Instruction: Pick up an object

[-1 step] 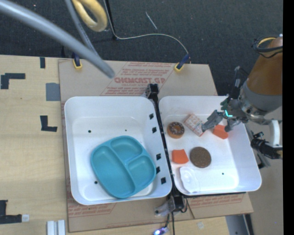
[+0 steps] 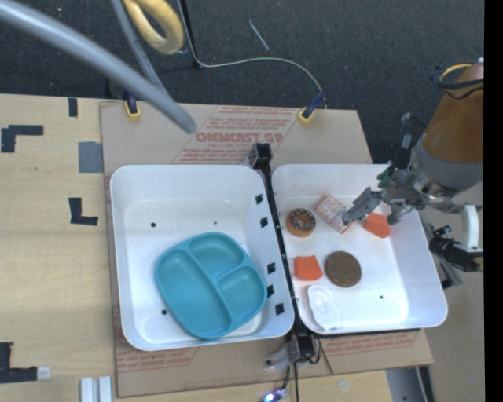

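I am looking down on two white bins that sit side by side on a sheet of cardboard. The left bin has one thing in it, a blue plate with three parts. The right bin has six small things. I count one round donut with a hole, one pink and white block, one orange block near the middle, one more orange block further right, one round brown cookie, and one white lump at the near edge. The white lump is hard to see against the white bin, so I cannot say what it is.

The arm comes in from the right, and its top is cut off by the edge of my view. The claw hangs low over the right bin. It points at the pink and white block and its dark tip sits just beside that block. The orange block on the right lies just under the claw's body. The tip is dark and small, so I cannot tell how far open it is, and I cannot see anything held in it.

A grey pole at the top left is blurry, and a yellow loop next to it is cut off at the top
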You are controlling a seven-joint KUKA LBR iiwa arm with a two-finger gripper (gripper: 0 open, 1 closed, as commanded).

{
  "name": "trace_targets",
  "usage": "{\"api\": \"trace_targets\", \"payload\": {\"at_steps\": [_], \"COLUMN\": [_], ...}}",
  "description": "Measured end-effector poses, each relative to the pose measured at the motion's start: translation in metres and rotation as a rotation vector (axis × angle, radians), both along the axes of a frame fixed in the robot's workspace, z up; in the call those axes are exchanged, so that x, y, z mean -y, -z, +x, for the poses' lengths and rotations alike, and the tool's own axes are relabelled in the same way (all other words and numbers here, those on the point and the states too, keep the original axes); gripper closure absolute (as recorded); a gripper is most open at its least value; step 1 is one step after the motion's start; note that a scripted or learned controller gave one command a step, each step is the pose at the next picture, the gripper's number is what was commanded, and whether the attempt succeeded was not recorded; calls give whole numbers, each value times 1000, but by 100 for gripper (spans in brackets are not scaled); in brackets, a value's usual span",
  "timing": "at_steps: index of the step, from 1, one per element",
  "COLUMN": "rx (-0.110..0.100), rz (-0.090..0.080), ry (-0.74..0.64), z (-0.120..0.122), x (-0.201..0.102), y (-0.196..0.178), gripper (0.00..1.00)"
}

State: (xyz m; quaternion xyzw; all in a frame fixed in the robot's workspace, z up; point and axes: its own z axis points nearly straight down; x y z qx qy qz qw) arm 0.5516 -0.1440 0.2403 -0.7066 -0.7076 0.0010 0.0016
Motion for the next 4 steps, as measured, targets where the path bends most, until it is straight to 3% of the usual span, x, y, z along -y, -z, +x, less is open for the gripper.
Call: {"api": "trace_targets", "payload": {"at_steps": [2,3,4], "rx": [-5,9,6], "rz": [0,-4,-4], "ry": [0,0,0], "z": [-3,-2,-3], "x": [-9,-9,-9], "y": [112,156,145], "gripper": [0,0,100]}}
